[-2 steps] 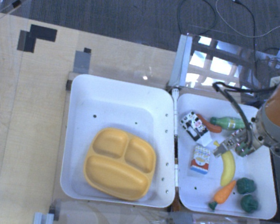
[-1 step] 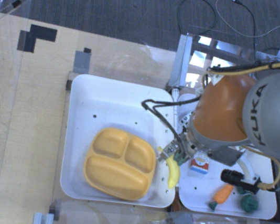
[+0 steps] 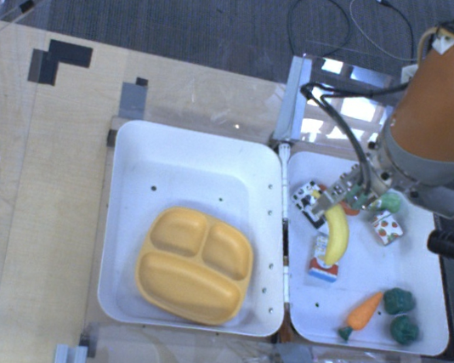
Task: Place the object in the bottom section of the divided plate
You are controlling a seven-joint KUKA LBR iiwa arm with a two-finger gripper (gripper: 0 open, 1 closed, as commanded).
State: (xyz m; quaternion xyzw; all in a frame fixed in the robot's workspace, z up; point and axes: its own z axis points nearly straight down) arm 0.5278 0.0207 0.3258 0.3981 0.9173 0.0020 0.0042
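Nearest the camera, along the near edge of the right bin (image 3: 433,340), lie a carrot (image 3: 363,312) with a green top and two dark green broccoli-like pieces (image 3: 401,315), the carrot left of them. Farther in, a banana (image 3: 336,233) lies lengthwise, its near end resting over a small carton (image 3: 324,262) with blue and red print; the writing on it is too small to read. Beyond the banana sits a black-and-white die-like cube (image 3: 307,196), and to the right a white block with red spots (image 3: 386,228) and a pale green piece (image 3: 389,202).

Over the far part of this bin hangs the arm with its orange band (image 3: 453,93), and the gripper (image 3: 356,192) sits just above the banana's far tip; whether it is spread or closed cannot be told.

Left of it, the left bin (image 3: 133,204) holds the yellow divided plate (image 3: 194,263), two small sections far, one long bottom section near, with nothing in them.
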